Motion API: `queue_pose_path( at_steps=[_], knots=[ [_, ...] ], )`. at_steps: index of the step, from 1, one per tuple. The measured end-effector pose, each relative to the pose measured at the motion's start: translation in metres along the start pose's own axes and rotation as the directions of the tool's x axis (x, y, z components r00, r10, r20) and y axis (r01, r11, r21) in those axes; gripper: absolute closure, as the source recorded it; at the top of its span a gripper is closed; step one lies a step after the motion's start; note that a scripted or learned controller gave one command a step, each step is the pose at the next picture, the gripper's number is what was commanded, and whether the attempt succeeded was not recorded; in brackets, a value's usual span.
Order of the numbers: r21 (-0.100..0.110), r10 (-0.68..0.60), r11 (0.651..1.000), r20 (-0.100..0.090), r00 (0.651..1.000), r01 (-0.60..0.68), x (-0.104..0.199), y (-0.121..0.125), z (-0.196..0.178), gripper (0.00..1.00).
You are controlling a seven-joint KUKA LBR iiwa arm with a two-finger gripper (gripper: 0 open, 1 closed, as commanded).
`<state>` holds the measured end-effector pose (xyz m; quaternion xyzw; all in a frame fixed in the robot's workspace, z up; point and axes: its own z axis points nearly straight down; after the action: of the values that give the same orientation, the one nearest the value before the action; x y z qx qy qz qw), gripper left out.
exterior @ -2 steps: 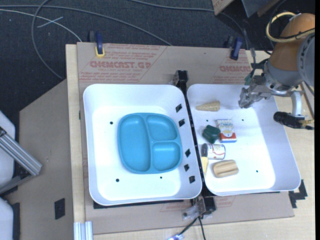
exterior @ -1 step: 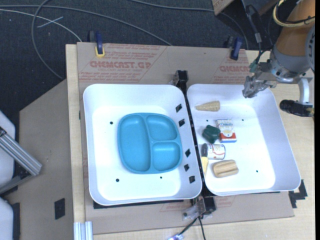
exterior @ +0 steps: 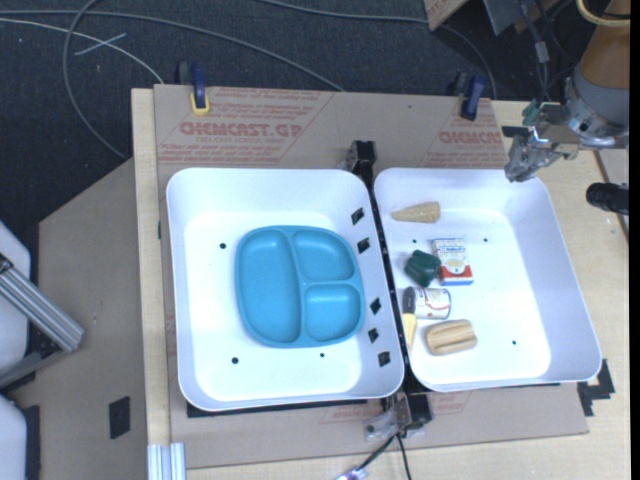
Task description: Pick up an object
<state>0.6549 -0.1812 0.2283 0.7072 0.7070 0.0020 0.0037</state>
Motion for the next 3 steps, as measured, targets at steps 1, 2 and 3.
queue_pose_path(
  at_steps=[1,2,3],
  knots=[
    [0.003,-0.001,1.000,-0.001,1.000,0.001,0.000,0.001,-0.028,1.00],
    [0.009,-0.006,1.000,-0.005,1.000,0.006,0.052,-0.021,-0.035,1.00],
    [0.010,-0.005,1.000,-0.006,1.000,0.005,0.097,-0.037,-0.036,1.00]
  ],
)
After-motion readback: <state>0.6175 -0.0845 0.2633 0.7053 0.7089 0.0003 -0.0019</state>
